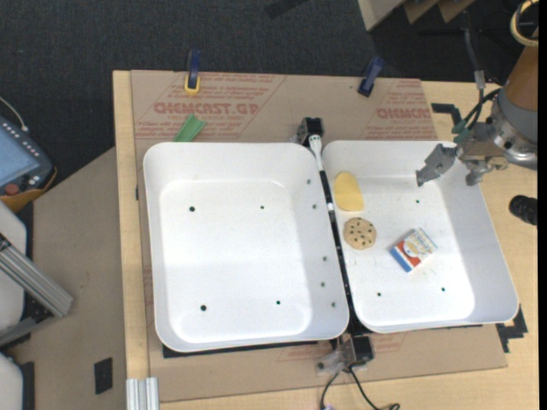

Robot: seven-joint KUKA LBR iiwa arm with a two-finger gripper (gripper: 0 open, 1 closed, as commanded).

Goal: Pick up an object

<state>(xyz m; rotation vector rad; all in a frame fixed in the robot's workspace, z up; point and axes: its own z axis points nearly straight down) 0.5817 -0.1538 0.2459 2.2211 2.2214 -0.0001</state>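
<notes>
Three small things lie in the right bin, a shallow white plastic tray with rounded corners. A round brown cookie, speckled with dark chips, sits near the bin's left wall. Just at its 11 o'clock lies a pale yellow block, smooth, with softly rounded ends, close to the cookie but apart from it. At the cookie's 3 o'clock, well apart, lies a small flat packet, white with a red and blue edge, turned at a slant.

The tool hangs over the bin's far right part, at about 1 o'clock from the packet. Its grey metal fingers are spread, one reaching toward 9 o'clock, and nothing sits between them. It is well apart from all three things.

The left bin is of the same white plastic, with a few small dark dots on its floor. Both bins rest on a brown cardboard sheet with red print, laid on the bench. A blue clamp grips the sheet's far edge.
</notes>
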